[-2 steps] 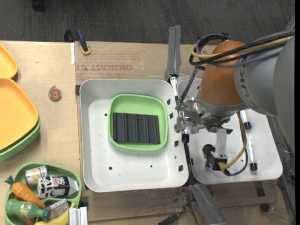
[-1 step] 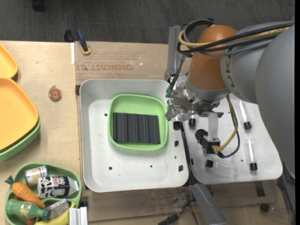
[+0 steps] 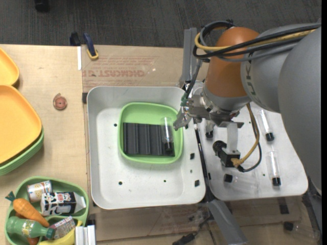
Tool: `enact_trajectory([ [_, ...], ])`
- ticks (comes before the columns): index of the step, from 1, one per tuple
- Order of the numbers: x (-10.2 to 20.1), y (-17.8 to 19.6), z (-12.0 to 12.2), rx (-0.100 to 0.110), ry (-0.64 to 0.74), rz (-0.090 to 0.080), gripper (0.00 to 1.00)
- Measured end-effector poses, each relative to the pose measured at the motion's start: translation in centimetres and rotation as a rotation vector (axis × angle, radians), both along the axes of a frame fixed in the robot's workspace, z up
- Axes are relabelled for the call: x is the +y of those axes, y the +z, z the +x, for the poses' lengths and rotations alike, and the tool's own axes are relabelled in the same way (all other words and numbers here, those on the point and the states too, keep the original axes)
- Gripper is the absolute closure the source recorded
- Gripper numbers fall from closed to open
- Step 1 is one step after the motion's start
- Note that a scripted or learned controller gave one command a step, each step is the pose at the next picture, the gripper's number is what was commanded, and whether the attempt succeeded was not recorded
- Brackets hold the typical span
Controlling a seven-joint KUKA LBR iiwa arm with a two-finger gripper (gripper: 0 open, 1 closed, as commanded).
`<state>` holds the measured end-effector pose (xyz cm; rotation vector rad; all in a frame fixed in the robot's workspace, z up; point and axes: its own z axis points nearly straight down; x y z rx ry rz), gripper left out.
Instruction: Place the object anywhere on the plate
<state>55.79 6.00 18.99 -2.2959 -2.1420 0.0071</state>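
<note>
1. The left white bin (image 3: 102, 152) held a square green plate (image 3: 150, 134) bearing a dark ribbed block (image 3: 145, 139) and a clear tube (image 3: 167, 134) lying at its right edge.
2. The gripper (image 3: 183, 117) hung beside the plate's right rim; its opening could not be told.
3. The right bin (image 3: 291, 162) held more clear tubes (image 3: 275, 168).

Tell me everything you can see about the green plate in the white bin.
The green plate is a squarish dish with rounded corners and a raised light-green rim, plastic by the look of it. It sits flat in the left white bin, toward its upper middle. A dark grey ribbed rectangular block covers most of its floor. A clear tube with a dark end lies along the block's right side. The gripper hangs over the plate's right rim.
</note>
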Motion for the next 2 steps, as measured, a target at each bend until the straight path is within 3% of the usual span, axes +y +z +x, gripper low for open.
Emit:
enact_trajectory([
  [1, -5.0, 0.1, 2.3, -0.002, -0.065, -0.001, 0.00],
  [2, -2.5, 0.1, -2.5, 0.000, -0.084, 0.000, 0.00],
])
